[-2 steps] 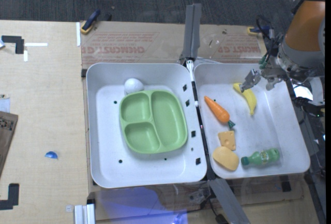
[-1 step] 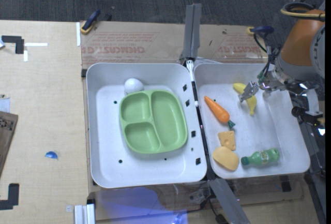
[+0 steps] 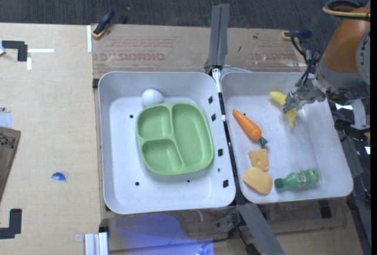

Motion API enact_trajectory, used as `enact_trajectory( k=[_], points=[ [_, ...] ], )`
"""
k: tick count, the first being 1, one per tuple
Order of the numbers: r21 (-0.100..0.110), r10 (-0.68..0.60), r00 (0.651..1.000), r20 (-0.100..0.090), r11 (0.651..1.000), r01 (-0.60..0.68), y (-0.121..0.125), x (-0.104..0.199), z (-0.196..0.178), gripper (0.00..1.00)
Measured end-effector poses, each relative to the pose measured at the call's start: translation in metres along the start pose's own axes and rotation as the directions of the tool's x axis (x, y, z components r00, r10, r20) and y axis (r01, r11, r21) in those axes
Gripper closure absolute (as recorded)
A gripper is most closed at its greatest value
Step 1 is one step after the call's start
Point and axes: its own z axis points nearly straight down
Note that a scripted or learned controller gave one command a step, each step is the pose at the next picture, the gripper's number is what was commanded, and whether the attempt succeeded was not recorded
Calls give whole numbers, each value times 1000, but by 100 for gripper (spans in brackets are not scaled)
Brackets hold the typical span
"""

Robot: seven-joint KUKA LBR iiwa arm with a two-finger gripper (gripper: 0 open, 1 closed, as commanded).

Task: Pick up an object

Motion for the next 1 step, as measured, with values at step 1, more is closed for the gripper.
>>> enact_trajectory(
  k=[1],
  points=[
    [4, 313, 950, 0, 950, -313, 37, 49, -78, 100]
  ],
)
